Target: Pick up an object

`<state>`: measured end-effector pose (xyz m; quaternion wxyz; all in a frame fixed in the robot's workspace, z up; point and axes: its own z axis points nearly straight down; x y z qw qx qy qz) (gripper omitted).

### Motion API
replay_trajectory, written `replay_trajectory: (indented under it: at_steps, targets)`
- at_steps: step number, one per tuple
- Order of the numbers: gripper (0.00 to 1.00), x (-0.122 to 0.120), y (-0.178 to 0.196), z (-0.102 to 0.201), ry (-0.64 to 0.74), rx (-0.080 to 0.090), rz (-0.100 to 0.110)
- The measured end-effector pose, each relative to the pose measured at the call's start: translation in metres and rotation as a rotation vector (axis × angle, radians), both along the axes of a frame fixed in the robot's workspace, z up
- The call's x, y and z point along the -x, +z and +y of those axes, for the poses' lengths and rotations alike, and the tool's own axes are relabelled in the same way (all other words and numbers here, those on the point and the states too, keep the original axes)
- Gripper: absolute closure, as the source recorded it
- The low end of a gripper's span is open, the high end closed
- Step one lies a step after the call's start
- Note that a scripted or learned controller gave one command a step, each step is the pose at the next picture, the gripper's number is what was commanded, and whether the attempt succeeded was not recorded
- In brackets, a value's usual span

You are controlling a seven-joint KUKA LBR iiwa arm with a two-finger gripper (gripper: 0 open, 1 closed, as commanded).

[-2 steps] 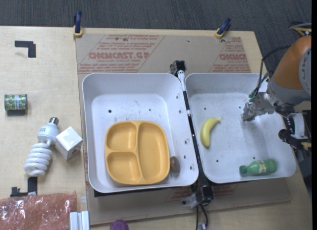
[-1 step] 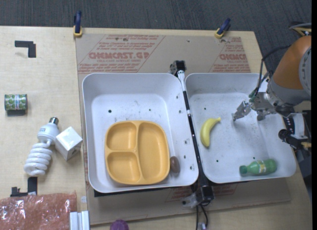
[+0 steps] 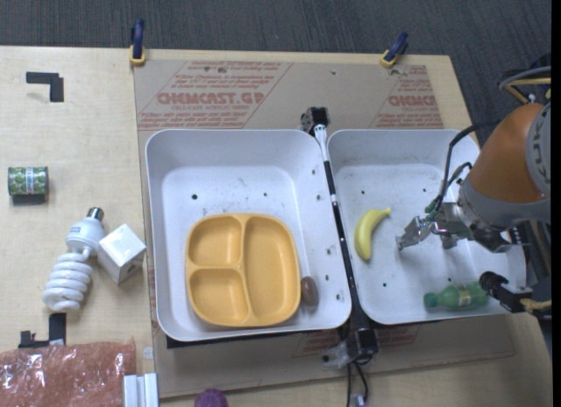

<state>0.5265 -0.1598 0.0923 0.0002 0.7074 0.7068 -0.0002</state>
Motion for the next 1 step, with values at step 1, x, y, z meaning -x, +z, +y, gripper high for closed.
replay_trajectory:
  at_steps: [1]
  targets:
    - [0.0,0.0492,-0.0002,0.0179,-0.001,-0.001,0.001]
